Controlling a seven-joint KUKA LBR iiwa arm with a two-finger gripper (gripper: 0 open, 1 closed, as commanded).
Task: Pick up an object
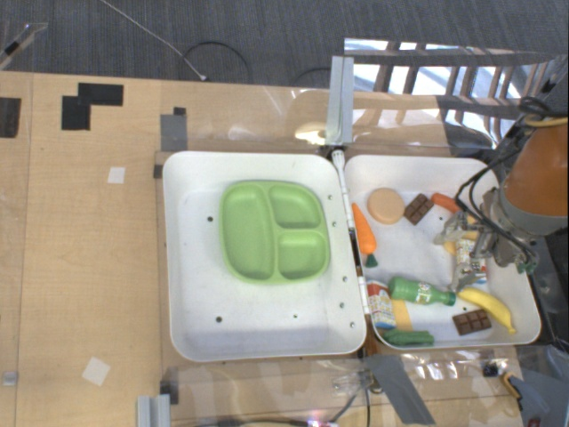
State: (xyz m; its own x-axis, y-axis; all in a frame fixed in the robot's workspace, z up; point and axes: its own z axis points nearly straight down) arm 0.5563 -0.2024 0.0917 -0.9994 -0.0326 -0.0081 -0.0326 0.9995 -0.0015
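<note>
- Farthest left, the wooden bench shows black marks near its top edge and a few small pale squares of tape.
- The left bin holds a green divided plate, lying flat near the bin's middle, with three compartments facing up.
- Where the two bins meet, a grey upright post stands at the far edge of the bench.
- Just inside the left wall of the right bin, an orange carrot lies lengthwise, its green end pointing toward the near side.
- Beyond it, a round tan disc lies toward the far side, with a small brown block just beside it on the right.
- At the near left corner of that bin a small can with a red and white label lies beside a green bottle, which is on its side; a green bean-shaped piece lies at the near wall.
- Further right, a yellow banana lies near a brown chocolate-like block, the two close together.
- My pincer hangs over the right part of the right bin, just above the banana's end and near the bottle's cap. I cannot tell whether my fingers are spread or pressed together, and I see nothing between them.
- My arm, with its orange band, comes in from the right edge.
</note>
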